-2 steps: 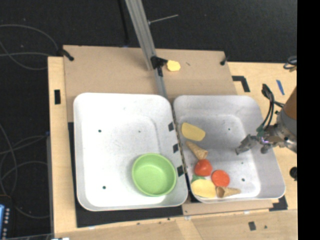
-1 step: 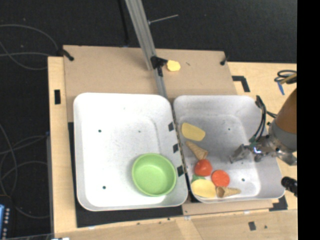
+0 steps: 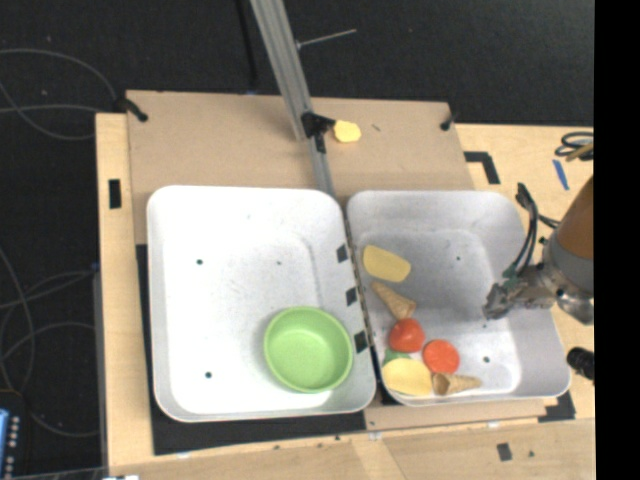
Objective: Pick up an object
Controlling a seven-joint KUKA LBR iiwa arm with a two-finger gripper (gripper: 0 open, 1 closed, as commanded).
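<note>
Candidates cluster in the right bin (image 3: 470,218), near-left corner: red tomato-like piece (image 3: 405,336), orange-red piece (image 3: 441,355), yellow piece (image 3: 406,376) and cone (image 3: 455,383) all touching or nearly so. Pale yellow piece (image 3: 385,263) and second cone (image 3: 394,300) sit farther back.

Risk, judged: crowding lets a grasp nudge neighbours or catch two; round pieces may roll against the bin wall.

Gripper (image 3: 500,301) low at the bin's right side, apart from the cluster, arm entering from the right. Whether the fingers are open: cannot tell. Green bowl (image 3: 308,348) in the left bin (image 3: 230,238).
</note>
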